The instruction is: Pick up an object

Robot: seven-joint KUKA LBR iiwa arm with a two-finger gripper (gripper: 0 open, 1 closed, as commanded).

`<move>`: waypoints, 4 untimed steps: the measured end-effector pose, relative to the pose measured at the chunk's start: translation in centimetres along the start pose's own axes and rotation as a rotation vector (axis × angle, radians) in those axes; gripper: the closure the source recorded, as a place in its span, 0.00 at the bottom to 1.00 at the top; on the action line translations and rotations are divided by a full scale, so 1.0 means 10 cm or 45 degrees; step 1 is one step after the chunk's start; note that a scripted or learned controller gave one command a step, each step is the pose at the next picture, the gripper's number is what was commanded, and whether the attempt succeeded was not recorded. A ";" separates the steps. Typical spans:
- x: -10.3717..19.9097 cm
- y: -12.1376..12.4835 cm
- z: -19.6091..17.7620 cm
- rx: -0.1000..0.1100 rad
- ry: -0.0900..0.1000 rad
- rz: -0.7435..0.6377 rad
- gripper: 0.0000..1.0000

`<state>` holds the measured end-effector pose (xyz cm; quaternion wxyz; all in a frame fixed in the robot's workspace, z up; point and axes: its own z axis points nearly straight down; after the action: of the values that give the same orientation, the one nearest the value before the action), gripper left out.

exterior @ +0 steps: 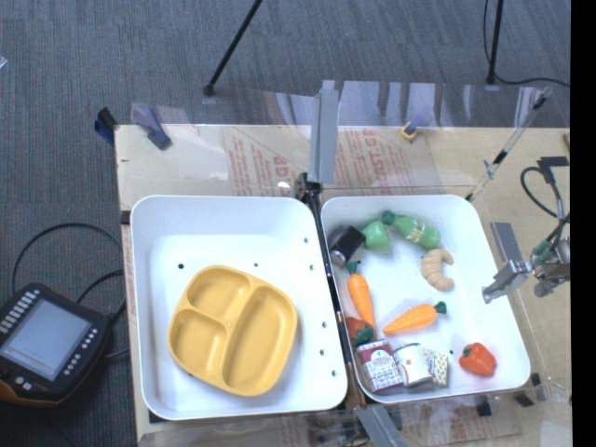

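Across the bench, two shallow white bins sit side by side. A yellow three-compartment plastic plate [233, 329] lies in the left bin [154, 222]. The right bin [470, 217] holds two orange toy carrots [360, 298] and [411, 319], a green toy vegetable [377, 236], a tan croissant-shaped toy [435, 267], a red toy pepper [477, 359] and small printed packets [379, 365].

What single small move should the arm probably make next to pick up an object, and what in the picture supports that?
Probably move the gripper left and down toward the red pepper. The gripper sits at the right bin's right rim, holding nothing visible, and the pepper lies nearest, apart from the other toys.
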<state>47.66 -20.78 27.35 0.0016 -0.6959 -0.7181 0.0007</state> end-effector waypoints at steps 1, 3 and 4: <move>-0.06 0.88 0.79 0.014 0.004 0.222 0.00; 0.17 1.32 1.57 0.005 0.001 0.431 0.00; 0.18 1.31 1.51 0.017 0.002 0.426 1.00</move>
<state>60.61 -18.53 12.19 0.0067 -0.8057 -0.5923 0.0052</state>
